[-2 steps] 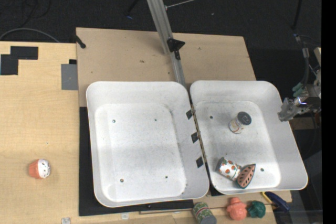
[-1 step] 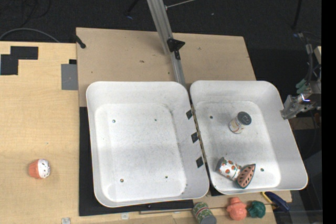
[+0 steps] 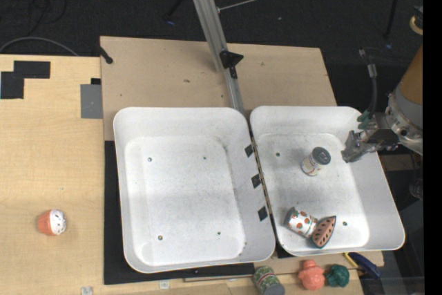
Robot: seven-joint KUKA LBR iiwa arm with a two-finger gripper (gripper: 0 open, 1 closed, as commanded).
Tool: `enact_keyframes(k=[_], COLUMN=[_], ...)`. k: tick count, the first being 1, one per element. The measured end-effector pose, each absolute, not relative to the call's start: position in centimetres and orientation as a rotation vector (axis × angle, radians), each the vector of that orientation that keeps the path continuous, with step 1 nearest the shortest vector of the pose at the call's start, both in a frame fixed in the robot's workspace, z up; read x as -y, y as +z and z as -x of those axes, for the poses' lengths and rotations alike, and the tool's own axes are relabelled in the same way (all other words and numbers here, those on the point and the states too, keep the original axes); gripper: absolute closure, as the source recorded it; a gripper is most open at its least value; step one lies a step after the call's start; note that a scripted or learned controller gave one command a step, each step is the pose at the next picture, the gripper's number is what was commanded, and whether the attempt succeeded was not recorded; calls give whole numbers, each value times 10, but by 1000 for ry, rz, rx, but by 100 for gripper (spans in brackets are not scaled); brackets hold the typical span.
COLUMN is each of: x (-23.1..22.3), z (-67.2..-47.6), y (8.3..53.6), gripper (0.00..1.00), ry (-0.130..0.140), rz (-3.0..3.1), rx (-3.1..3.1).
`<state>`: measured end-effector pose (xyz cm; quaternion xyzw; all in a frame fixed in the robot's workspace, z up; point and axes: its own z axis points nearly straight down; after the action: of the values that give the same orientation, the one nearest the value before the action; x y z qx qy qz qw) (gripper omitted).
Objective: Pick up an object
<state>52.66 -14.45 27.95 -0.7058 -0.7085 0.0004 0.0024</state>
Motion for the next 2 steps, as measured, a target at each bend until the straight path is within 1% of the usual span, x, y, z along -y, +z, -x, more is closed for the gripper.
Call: enact_keyframes(k=[2], x=[34], z=[-530], y=[247], gripper=[100], ry=[2], rz=[2212], rx=[2223])
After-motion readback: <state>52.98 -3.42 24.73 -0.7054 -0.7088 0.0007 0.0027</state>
